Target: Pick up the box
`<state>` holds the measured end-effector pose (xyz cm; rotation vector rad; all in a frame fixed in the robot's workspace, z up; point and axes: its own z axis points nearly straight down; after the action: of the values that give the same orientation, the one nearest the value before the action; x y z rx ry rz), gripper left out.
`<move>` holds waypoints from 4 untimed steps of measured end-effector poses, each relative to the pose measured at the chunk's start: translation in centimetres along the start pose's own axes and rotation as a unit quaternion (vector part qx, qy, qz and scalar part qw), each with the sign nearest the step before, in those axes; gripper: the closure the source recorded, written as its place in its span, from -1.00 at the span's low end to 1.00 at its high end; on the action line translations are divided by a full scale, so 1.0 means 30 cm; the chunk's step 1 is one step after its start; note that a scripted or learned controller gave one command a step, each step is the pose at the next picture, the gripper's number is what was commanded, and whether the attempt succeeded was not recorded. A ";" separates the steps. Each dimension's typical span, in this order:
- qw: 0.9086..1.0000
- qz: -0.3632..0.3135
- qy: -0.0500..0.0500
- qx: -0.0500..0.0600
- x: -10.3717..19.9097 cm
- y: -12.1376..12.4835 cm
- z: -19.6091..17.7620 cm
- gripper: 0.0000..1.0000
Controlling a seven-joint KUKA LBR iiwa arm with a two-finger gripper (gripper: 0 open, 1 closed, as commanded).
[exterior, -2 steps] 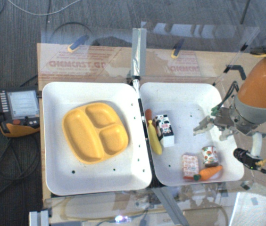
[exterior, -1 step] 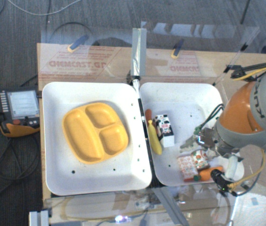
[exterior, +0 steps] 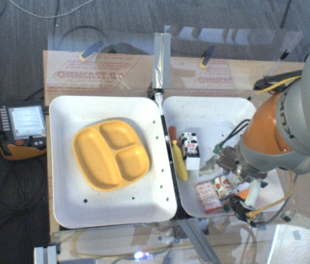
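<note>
A flat red-and-white box (exterior: 206, 196) lies near the front of the right bin (exterior: 210, 110). A small black-and-white carton with a cow pattern (exterior: 189, 148) stands further left in the same bin. My gripper (exterior: 235, 183) hangs below the orange wrist band (exterior: 262, 133), low over the bin's front right part, right beside the red-and-white box's right end. The arm's body hides where the gripper meets the box.
A yellow banana-shaped item (exterior: 180, 162) and a thin red item (exterior: 171, 132) lie along the right bin's left wall. The left bin (exterior: 61, 164) holds a yellow divided plate (exterior: 111, 154). Cables trail under the wrist at the bin's front right corner (exterior: 254, 210).
</note>
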<state>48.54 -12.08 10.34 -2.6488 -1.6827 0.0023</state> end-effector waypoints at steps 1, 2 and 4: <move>0.999 -0.054 -0.001 -0.001 0.125 0.011 -0.266 -1.00; 0.999 -0.049 -0.001 0.000 -0.029 0.003 -0.062 -1.00; 0.999 0.034 -0.002 0.001 0.099 0.013 -0.155 1.00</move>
<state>50.18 -9.58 15.01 -2.7049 -1.5910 0.0093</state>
